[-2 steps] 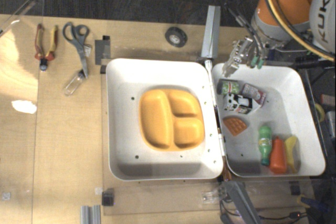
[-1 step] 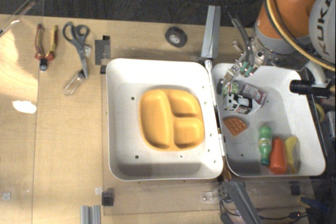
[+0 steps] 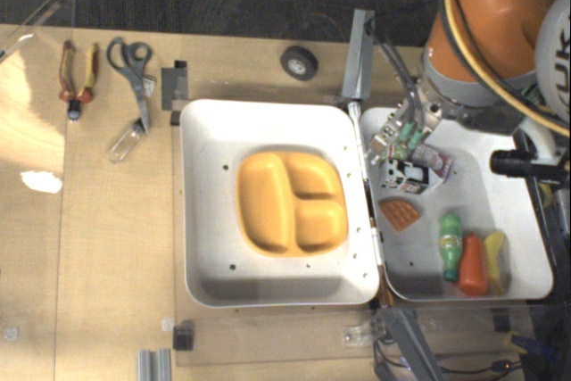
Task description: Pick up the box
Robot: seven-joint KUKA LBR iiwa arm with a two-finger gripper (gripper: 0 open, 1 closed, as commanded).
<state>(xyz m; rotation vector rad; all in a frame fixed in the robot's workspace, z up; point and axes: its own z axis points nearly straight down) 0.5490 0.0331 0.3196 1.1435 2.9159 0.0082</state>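
A yellow tray [image 3: 292, 201] sits in the left white bin [image 3: 205, 192]. The right bin [image 3: 526, 236] holds a green bottle [image 3: 450, 244], an orange-red carrot [image 3: 473, 266], a yellow piece [image 3: 493, 256] and a printed black-and-white box [image 3: 415, 172]. The scissors [image 3: 134, 71] have grey handles, the pliers [image 3: 77, 76] red ones.

The arm [image 3: 500, 13] is cut off by the top and right edges. Its wrist hides the upper left corner of the right bin [image 3: 526, 277], and the gripper [image 3: 399, 141] there is a small tangle of parts (finger positions unreadable). Just below the gripper, the box [image 3: 417, 169] is partly covered, its printing too small to read.
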